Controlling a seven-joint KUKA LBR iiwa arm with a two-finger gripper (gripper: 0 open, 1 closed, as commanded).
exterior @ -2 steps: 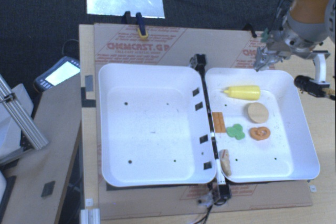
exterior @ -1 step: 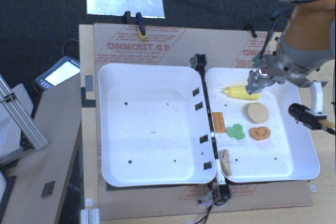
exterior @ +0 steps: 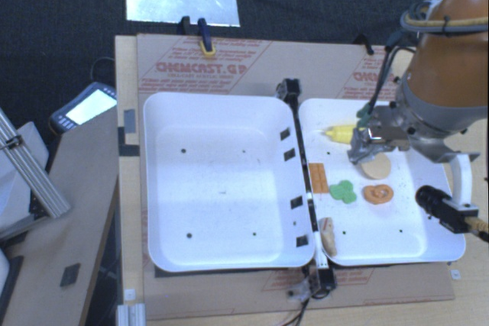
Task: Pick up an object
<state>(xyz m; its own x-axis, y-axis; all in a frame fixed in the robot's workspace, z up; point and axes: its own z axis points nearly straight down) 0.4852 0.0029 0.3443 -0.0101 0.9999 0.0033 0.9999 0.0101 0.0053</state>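
My gripper hangs low over the upper middle of the right bin. A yellow object lies just to its left. A tan round piece sits right below it, partly covered by the gripper body. Further toward the front lie an orange ring-shaped piece and a green leafy piece. An orange flat rectangle rests near the bin's left wall. Nothing is visibly held.
The left bin stands beside the right one, with a black-clipped divider between them. A small tan object lies at the right bin's front left corner. The arm's orange band looms at the upper right.
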